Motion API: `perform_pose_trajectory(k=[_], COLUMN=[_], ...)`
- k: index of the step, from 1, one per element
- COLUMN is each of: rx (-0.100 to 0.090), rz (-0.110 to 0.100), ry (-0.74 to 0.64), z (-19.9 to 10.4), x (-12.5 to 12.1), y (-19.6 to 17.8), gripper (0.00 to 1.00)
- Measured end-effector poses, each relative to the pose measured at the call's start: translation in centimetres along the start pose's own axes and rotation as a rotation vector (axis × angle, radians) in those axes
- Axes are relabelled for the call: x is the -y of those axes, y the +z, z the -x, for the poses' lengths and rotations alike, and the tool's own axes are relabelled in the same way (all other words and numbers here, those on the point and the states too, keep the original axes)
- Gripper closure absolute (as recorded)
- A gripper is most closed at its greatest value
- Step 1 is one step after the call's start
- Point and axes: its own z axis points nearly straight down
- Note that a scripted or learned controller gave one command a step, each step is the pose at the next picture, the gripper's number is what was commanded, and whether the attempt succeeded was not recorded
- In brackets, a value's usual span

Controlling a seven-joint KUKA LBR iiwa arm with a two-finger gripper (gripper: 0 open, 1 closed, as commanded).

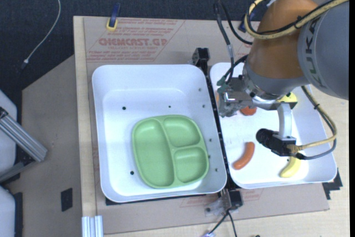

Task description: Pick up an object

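Note:
My gripper [228, 104] hangs over the far left part of the right bin [260, 175], close to the wall between the two bins. A small red-orange object [249, 111] peeks out just to its right, partly hidden under the wrist; whether the gripper touches it is unclear. An orange sausage-shaped piece [244, 156] lies on the bin floor nearer the front. At the bin's front right corner lies a yellow banana [291, 168]. A bit of another yellow object [289, 98] shows behind the arm.
The left bin [111, 91] holds a green divided plate [169, 150] toward its front. The arm's bulk covers the far half of the right bin. A cardboard sheet [138, 39] lies under both bins.

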Motion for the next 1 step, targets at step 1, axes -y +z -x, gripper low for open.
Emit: perform_pose_trajectory(k=[1], rx=[0.0], rz=[0.0], ry=[0.0], z=[-5.16], x=[1.63], y=[1.26], gripper=[1.0])
